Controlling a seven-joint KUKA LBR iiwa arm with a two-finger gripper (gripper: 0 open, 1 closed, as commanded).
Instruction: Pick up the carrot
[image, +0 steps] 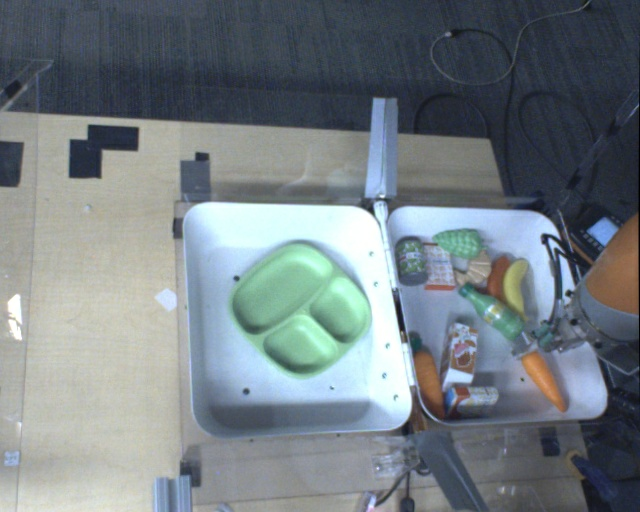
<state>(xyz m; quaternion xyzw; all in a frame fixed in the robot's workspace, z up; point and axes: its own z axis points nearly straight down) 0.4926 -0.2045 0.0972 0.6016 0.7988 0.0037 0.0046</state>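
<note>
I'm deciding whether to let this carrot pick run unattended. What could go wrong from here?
1. The gripper sits at the top end of one carrot, so an end grasp may slip.
2. The green bottle lies close beside it and could get knocked.
3. A second carrot lies by the bin's left wall, hard to reach if retried.

Even, moderately bright overhead lighting; soft shadows along the near inner wall of the left bin. Pale glare patches on the bench at far left. Slight overall softness; fine detail blurred towards the right edge
</note>
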